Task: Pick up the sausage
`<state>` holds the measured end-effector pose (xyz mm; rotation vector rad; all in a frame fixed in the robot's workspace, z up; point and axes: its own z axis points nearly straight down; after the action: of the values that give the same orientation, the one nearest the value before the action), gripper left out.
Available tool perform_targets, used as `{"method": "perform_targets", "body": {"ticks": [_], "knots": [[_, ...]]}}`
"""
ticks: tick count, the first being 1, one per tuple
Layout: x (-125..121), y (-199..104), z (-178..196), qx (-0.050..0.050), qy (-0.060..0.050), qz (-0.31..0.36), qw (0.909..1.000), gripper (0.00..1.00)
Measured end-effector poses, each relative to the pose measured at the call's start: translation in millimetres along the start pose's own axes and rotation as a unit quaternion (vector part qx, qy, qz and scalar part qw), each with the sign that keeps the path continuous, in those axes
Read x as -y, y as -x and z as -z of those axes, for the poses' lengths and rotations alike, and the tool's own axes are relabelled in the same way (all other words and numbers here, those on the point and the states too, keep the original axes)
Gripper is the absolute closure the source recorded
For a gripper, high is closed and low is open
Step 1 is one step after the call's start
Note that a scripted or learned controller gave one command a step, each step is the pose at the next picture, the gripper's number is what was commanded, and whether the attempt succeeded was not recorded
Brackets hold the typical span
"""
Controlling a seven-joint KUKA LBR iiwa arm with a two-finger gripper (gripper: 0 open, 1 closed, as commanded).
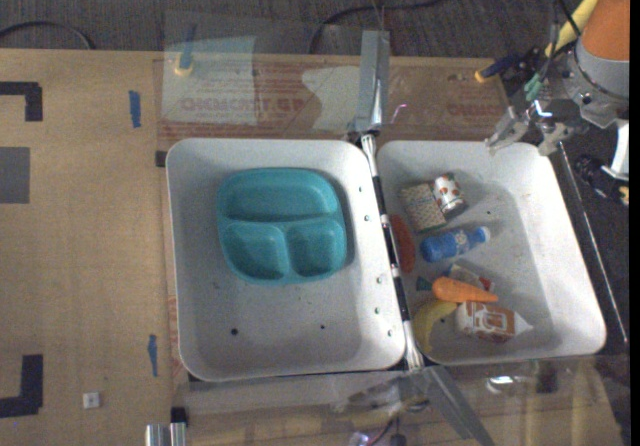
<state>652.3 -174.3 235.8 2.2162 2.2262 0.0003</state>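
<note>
1. The sausage (pixel 402 243), a slim reddish-orange link, is lying flat in the right bin (pixel 575 264).
2. It is resting lengthwise against that bin's left wall, running roughly parallel to the divider between the bins.
3. It is sitting just left of the blue bottle (pixel 453 244), free of any grip.

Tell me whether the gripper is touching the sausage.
Apart. The camera view shows the gripper at the right bin's upper right corner, while the sausage lies along that bin's left wall, with bare bin floor between them.
</note>
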Motion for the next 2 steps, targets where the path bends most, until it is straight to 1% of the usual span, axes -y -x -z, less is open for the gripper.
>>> {"method": "perform_targets", "body": {"ticks": [1, 2], "knots": [[-15, -111, -51, 0.0, 0.0, 0.015, 0.9999, 0.0], [-15, -41, -149, -0.001, -0.001, -0.186, 0.9826, 0.0]]}}
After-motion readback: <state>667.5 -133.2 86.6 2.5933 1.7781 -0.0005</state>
